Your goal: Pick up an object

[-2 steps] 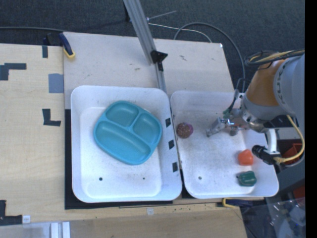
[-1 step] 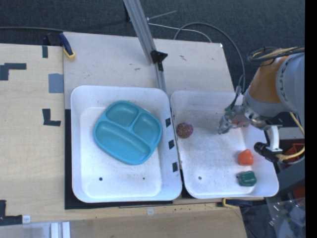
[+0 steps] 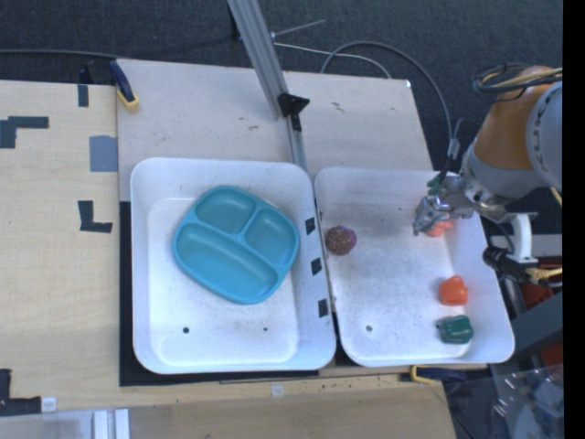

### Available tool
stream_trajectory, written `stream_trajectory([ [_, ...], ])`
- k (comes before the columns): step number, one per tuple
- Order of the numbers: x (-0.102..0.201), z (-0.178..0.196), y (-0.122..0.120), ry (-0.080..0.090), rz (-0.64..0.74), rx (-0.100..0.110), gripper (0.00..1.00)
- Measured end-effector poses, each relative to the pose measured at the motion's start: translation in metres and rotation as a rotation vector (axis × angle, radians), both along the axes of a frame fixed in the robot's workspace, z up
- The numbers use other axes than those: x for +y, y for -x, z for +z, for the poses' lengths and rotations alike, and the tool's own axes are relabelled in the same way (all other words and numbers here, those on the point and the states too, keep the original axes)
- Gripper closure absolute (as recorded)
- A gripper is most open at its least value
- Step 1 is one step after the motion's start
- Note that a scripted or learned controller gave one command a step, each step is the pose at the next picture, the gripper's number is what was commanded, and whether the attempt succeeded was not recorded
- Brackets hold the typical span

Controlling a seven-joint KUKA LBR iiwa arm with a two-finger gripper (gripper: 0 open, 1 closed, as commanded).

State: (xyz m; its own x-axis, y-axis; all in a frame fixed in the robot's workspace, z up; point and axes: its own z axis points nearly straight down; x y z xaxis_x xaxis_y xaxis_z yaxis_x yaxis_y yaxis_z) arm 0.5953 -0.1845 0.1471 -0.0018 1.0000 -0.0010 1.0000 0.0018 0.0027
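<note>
Target item: a small orange-red piece point(image 3: 440, 229) at the right bin's point(image 3: 384, 350) far right side, partly hidden under the gripper point(image 3: 430, 218). Long axis and heading: cannot be determined. Tool state: cannot be determined. Recommended: descend vertically, centred on the piece, clear of the bin wall. Other items: 1 orange object point(image 3: 452, 291), 1 green object point(image 3: 454, 328), 1 purple ball point(image 3: 341, 240).

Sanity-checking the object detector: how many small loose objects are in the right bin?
4: a purple ball near the left wall, an orange object, a green object in the near-right corner, and an orange-red piece partly hidden under the end effector.
</note>
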Motion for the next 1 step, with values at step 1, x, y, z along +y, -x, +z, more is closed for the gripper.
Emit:
stream_trajectory([
  [1, 0.0041, 0.0556, -0.0108, 0.001, 0.001, -0.003, 1.0],
])
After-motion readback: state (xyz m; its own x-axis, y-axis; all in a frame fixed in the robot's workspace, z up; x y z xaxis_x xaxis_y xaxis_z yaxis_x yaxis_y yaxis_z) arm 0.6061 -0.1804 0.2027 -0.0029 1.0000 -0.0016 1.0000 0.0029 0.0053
